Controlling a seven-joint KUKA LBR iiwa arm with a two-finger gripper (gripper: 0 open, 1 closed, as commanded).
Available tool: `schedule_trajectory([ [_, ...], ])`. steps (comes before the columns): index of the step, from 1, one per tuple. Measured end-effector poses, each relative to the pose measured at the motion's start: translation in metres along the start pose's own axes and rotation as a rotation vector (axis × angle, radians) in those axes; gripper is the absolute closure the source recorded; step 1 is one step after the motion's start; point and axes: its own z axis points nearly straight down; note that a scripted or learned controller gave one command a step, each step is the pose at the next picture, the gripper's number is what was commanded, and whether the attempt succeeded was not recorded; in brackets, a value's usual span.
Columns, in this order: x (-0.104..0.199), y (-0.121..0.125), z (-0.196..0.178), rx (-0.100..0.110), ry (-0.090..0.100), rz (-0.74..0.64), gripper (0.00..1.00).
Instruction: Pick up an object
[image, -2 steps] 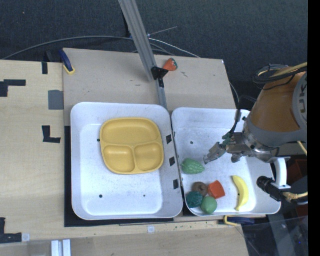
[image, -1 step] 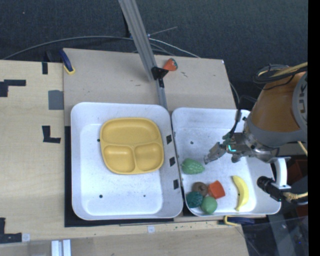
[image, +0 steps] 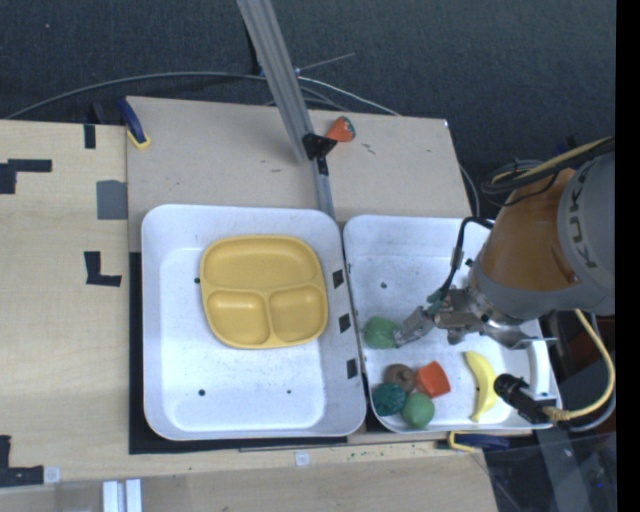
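Observation:
The right bin holds several small objects. A green ball lies near its left wall. Below it sit a brown ring-shaped piece, an orange block, a teal lump and a green lump. A yellow banana lies at the bin's lower right. My gripper hangs low over the middle of this bin, just right of the green ball and above the orange block. I see nothing held in it.
The left bin holds a yellow divided plate. A grey pole slants down to the bins' top junction, with an orange clamp beside it. Cables run along the right side by the arm.

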Motion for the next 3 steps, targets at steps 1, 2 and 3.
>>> schedule_trajectory([
  [1, -0.008, -0.005, 0.049, 0.001, 0.0, 0.001, 0.0],
  [2, -0.008, -0.005, 0.077, -0.006, -0.002, 0.001, 0.0],
  [3, -0.007, -0.006, 0.067, -0.004, 0.001, 0.0, 1.0],
])
